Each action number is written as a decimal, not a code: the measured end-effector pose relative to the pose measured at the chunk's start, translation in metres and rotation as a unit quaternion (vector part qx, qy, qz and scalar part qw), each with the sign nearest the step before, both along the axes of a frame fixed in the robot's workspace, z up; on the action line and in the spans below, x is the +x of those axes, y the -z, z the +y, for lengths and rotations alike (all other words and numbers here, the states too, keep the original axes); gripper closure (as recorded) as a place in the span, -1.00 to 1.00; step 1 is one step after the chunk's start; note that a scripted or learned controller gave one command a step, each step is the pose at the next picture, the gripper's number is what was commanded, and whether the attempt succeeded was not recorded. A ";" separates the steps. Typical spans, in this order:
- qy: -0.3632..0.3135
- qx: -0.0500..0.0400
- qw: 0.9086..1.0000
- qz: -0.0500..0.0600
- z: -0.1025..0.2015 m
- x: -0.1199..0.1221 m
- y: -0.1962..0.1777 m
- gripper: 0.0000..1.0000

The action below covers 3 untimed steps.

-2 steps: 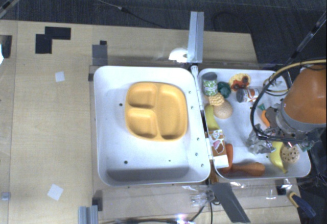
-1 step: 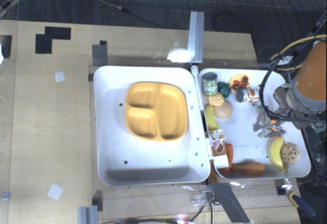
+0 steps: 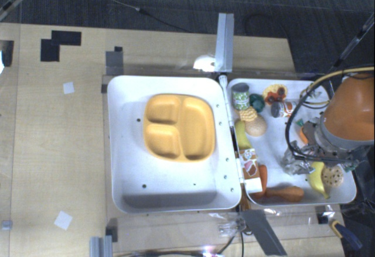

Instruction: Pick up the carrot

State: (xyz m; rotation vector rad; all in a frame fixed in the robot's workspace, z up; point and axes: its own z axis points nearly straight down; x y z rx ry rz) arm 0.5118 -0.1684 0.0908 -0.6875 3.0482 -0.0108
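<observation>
Left bin [image 3: 126, 133]: shallow, white, holding one yellow divided tray [image 3: 179, 127] with three compartments, set near the bin's middle, toward the far side

Right bin [image 3: 275, 147]: shallow, white, crowded with toy food:
- carrot [image 3: 263, 177]: orange, short, lying near the bin's near-left corner, just right of a small printed box [image 3: 251, 164] and just above a long brown-orange sausage-like piece [image 3: 280, 194] along the near wall; whether it touches that piece cannot be told
- banana [image 3: 241, 133]: yellow, along the left wall
- green can [image 3: 241, 98]: at the far-left corner
- dark green round item [image 3: 256, 102]: just right of the can
- tan bread-like roll [image 3: 255, 127]: beside the banana, with a yellow textured piece [image 3: 248, 114] just behind it
- red and yellow items [image 3: 275, 93]: at the far wall, too small to name
- round cookie [image 3: 332, 176] and a yellow piece [image 3: 317, 177]: near-right corner

Arm [image 3: 351, 110]: orange band over the right bin's right half, black cable looped around it

Gripper [image 3: 300, 163]: metal, low over the right bin's floor, right of the carrot and apart from it, beside the yellow piece; whether it is released or clenched cannot be told; nothing seen in its grasp
</observation>
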 end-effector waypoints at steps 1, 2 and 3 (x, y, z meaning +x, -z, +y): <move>0.000 0.000 1.000 -0.001 0.000 0.000 0.001 -1.00; 0.008 0.000 1.000 0.001 -0.022 -0.012 0.001 -1.00; 0.038 0.002 0.999 0.001 0.010 0.057 0.001 -1.00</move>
